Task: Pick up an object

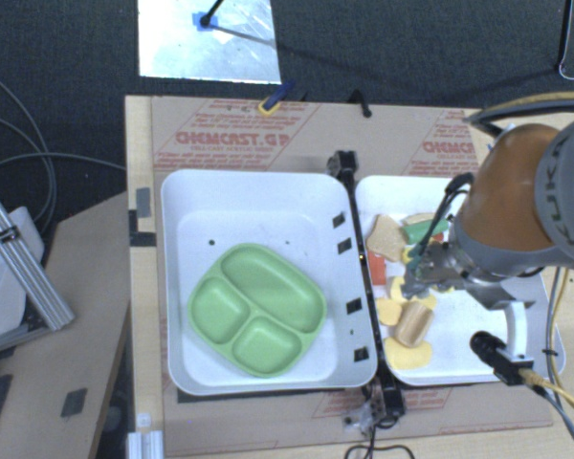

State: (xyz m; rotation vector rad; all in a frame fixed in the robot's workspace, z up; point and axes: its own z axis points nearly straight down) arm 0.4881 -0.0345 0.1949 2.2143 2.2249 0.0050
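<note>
Camera view is showing my gripper (pixel 423 277) hanging low over the right bin (pixel 459 369), just above a heap of play food. The tan bread roll (pixel 414 321) is lying right beneath it, yellow pieces (pixel 408 355) beside. The green divided plate (pixel 256 308) is sitting in the left bin (pixel 258 191).

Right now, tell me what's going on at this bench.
A grey KUKA arm with an orange band reaches in from the right over the right white bin. Its end effector hangs low among a cluster of toy food pieces there: tan, yellow, orange and green items. I can't tell whether it has gripped anything. The left white bin holds a green divided tray, which lies untouched.
</note>
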